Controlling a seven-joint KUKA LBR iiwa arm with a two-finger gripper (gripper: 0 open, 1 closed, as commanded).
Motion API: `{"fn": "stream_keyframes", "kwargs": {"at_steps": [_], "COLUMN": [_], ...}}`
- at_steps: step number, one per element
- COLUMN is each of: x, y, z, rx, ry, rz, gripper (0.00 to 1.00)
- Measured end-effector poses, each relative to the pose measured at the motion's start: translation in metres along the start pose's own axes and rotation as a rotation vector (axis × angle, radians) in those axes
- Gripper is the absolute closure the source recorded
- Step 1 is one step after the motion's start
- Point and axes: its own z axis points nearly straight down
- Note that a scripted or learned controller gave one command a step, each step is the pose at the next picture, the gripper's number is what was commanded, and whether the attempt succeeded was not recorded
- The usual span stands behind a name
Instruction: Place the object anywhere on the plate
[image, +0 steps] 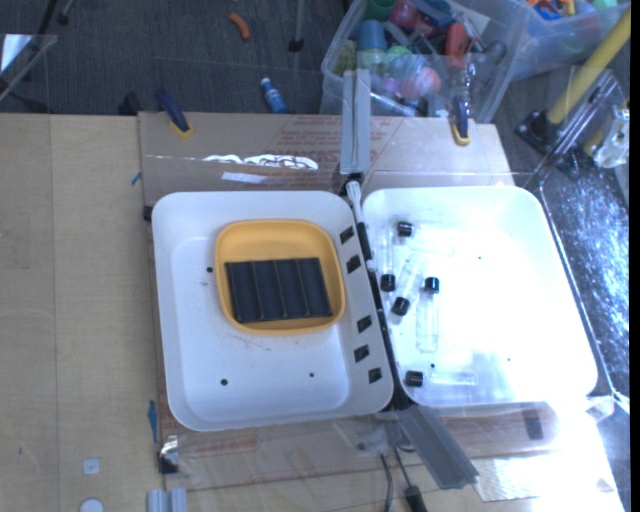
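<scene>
The dark ridged rectangular block (278, 290) already lies flat on the yellow square plate (232, 245), frame centre-left, long axis left-right.

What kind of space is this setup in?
Probably a robotics lab or workshop: two white bins on a cardboard-lined bench, a clear tub of mixed toys on the floor behind, clamps at the edge.

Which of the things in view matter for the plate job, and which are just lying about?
For the job:
- yellow plate in the left bin, a dark ribbed object already on it
- clear vials with black caps in the right bin

Lying about:
- tub of colourful items behind the bins
- blue clamp
</scene>
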Motion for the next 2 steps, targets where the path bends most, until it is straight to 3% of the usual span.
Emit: {"fn": "stream_keyframes", "kwargs": {"at_steps": [2], "x": [-0.011], "y": [-0.094], "z": [0.144], "rx": [0.007], "ry": [0.005], "rz": [-0.122], "gripper": [1.00]}}
